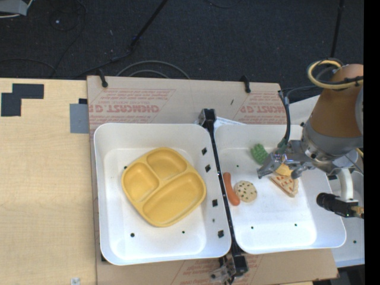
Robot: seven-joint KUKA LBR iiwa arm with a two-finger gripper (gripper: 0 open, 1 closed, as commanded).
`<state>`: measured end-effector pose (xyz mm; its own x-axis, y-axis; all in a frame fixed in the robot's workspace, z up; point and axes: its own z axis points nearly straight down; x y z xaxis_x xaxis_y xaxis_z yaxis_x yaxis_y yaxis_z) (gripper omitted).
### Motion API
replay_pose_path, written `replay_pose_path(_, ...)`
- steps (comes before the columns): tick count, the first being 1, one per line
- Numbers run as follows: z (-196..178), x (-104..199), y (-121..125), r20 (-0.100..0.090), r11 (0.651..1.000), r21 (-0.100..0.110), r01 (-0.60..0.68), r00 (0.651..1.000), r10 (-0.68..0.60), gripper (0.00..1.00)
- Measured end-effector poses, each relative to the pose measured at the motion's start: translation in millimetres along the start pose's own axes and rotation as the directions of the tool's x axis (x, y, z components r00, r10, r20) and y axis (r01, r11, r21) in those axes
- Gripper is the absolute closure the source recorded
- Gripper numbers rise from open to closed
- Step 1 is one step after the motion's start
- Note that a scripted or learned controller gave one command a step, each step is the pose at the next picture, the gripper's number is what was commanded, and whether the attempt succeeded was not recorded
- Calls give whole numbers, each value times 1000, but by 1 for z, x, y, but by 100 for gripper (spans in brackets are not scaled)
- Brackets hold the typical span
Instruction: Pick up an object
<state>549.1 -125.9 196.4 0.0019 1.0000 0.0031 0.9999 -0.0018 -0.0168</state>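
Observation:
In the right bin (297,236) lie several toy foods: a green broccoli piece (259,153), an orange carrot stick (230,189), a round chocolate-chip cookie (244,191) and a pizza slice (288,186). My gripper (282,170) reaches in from the right and hangs low over the upper end of the pizza slice. It is open, with one finger (265,169) spread to the left toward the broccoli and the other to the right. The yellow top of the slice shows between them, and the slice still rests on the bin floor.
The left bin (113,230) holds a yellow divided plate (163,186). A black divider bar (217,183) runs between the bins, close to the carrot stick. The arm's grey and orange body (335,117) covers the right bin's far right corner.

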Motion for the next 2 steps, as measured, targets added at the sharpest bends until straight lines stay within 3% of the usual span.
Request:
replay_pose_path(1,-7,0,3,2,1000,-12,2,1000,-2,0)
replay_pose_path(2,56,6,1,1,1000,-8,2,1000,-2,0)
